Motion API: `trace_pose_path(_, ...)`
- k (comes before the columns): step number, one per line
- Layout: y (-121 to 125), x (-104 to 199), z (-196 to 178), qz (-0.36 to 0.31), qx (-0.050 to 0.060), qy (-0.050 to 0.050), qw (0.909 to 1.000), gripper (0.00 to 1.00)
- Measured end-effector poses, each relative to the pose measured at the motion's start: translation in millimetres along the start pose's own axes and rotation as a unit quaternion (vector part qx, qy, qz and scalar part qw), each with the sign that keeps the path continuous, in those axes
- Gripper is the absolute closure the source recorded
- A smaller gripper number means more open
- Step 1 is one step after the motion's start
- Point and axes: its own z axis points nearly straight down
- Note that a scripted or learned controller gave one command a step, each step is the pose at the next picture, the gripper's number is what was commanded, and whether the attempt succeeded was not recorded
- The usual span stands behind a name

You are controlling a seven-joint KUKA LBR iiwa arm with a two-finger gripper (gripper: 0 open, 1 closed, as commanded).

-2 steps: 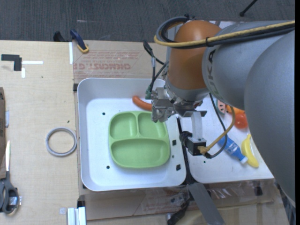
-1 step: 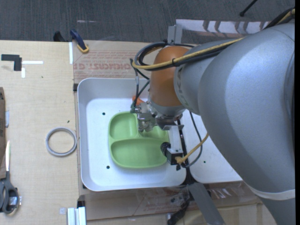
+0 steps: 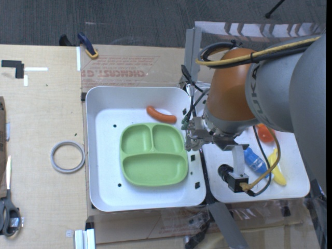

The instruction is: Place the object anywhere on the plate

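Nothing is seen on the green plate (image 3: 154,155) yet.
Whether the jaws are apart cannot be told; the hot dog (image 3: 161,114), at the plate's 12 o'clock, may be picked next.

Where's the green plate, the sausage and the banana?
Plate (image 3: 154,169): camera view, on its big bottom section.
Sausage (image 3: 161,114): camera view, on its middle.
Banana (image 3: 277,173): camera view, on its visible yellow part.

tape ring (image 3: 68,156), scissors (image 3: 9,211), blue clamp (image 3: 87,45)
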Motion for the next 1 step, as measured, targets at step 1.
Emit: trace_pose_path(1,54.5,71.5,82.4,-0.001,-0.001,0.0,1.0,1.0)
